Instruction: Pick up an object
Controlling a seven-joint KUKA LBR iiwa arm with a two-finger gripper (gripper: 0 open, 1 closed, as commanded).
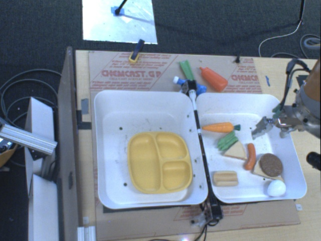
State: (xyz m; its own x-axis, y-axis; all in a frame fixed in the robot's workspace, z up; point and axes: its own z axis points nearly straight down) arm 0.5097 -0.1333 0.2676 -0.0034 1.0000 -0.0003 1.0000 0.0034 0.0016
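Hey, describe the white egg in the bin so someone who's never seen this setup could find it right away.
Look in the right bin, the one holding toy food. Go to its near right corner, just below the round brown patty. The egg lies there: small, smooth and plain white, the only white rounded item among the coloured pieces.

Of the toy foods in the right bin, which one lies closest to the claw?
The red sausage: it lies just below-left of the claw, nearer than the carrot, the brown patty or the white egg.
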